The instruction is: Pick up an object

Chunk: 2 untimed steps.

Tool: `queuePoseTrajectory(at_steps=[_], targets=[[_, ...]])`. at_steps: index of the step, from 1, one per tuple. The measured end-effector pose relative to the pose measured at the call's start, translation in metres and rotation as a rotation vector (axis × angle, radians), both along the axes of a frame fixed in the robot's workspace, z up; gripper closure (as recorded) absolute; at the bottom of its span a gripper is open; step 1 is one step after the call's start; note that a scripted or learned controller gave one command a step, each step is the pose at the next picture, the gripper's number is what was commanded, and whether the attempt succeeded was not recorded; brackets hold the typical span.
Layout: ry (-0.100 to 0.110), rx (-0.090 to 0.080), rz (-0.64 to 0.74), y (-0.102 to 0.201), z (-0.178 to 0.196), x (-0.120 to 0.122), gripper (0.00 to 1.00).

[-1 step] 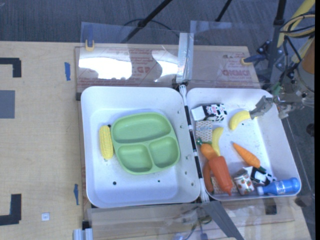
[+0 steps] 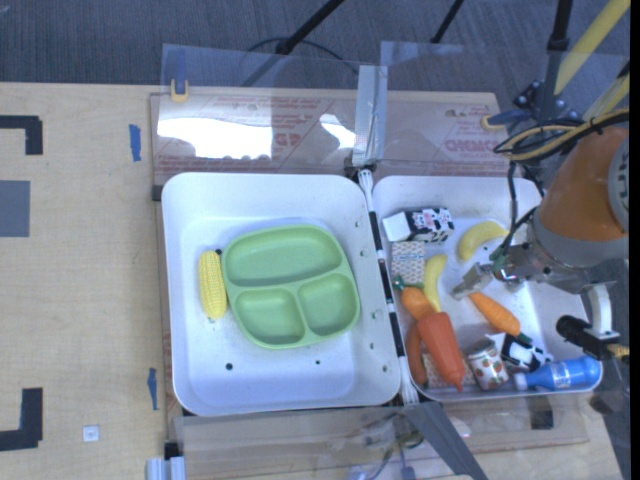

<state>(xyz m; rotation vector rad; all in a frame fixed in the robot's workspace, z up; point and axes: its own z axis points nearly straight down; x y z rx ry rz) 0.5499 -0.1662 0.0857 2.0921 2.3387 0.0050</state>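
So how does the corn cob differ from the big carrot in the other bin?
The corn cob is yellow; the big carrot is orange-red. The corn cob lies alone beside the green divided plate in the left bin, nearly straight up the view; the big carrot lies slanted among crowded items in the right bin. The carrot looks longer and thicker. Both are elongated toy vegetables.

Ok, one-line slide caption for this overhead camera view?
Gripper hovers over the cluttered right bin; green tray and corn in left bin.
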Motion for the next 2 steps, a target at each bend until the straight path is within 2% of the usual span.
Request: queuePoseTrajectory(at_steps=[1, 2], targets=[[-0.004, -0.002, -0.002, -0.002, 0.009, 0.002, 1.00], [0.006, 0.000, 0.173, 0.006, 0.105, 0.024, 1.00]])
